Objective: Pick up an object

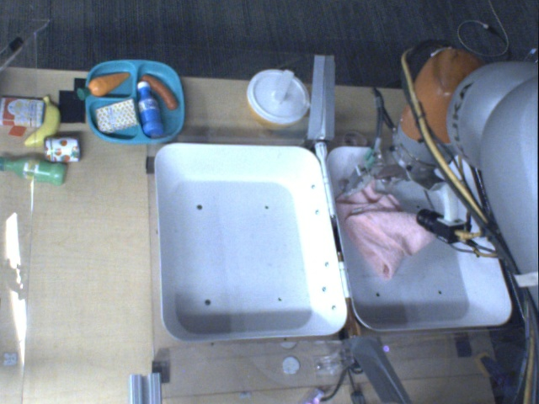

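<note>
A crumpled pink cloth (383, 230) lies in the right white bin (438, 305), spread from its upper left toward the middle. My gripper (375, 171) hangs over the bin's far left corner, right above the cloth's upper edge and close to the bin wall. The gripper's tip is dark and cluttered against the cloth, so contact with the cloth is unclear. The grey arm with its orange band (438, 82) comes in from the right and covers the bin's far right part.
The left white bin (244, 242) adjoins the right one. Behind the bins stand a white lidded cup (278, 98) and a blue divided tray (135, 101) of toy food. A banana (46, 123), a small can (61, 149) and a green bottle (34, 170) lie at far left.
</note>
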`<state>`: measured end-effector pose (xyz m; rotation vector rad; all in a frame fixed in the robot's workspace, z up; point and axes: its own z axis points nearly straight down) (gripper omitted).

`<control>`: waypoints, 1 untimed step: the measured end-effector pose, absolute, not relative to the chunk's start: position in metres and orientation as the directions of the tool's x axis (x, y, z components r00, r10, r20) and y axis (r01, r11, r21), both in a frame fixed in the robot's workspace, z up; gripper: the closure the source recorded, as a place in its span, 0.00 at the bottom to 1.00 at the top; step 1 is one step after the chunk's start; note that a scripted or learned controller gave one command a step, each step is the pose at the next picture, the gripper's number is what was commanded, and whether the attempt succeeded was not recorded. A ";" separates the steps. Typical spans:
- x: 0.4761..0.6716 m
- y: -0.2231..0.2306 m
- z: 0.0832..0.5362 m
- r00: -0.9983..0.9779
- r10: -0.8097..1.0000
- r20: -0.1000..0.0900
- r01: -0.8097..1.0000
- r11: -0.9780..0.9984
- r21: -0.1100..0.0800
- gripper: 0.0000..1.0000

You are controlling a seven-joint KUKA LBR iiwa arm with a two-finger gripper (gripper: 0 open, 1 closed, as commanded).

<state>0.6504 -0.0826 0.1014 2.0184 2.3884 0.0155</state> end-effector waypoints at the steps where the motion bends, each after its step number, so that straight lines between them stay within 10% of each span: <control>1: 0.627 -0.098 0.088 -0.264 0.964 -0.003 0.964 0.264 0.010 0.00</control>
